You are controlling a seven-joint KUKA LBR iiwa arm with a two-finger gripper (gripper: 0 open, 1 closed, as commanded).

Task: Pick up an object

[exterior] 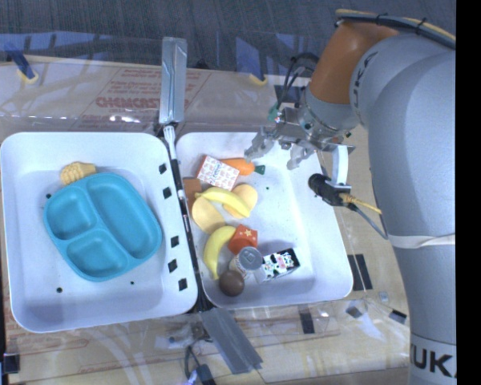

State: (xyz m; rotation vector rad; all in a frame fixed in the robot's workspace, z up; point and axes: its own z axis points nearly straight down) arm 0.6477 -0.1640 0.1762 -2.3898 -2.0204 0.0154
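My gripper point(273, 156) hangs over the back of the right bin point(321, 239), open, with nothing between its fingers. Its left fingertip is just above and right of an orange carrot point(239, 166), apart from it. Beside the carrot lies a small patterned box point(217, 172). Nearer the front are two yellow bananas point(227, 202) point(216, 247), a red-orange block point(243, 237), a small can point(248, 258), a black-and-white carton point(281, 263) and a brown ball point(231, 283).
The left bin point(24, 287) holds a blue divided plate point(103, 224) with a yellow corn piece point(78, 171) at its back edge. A ridge with black clips point(179, 215) separates the bins. The right half of the right bin's floor is bare.
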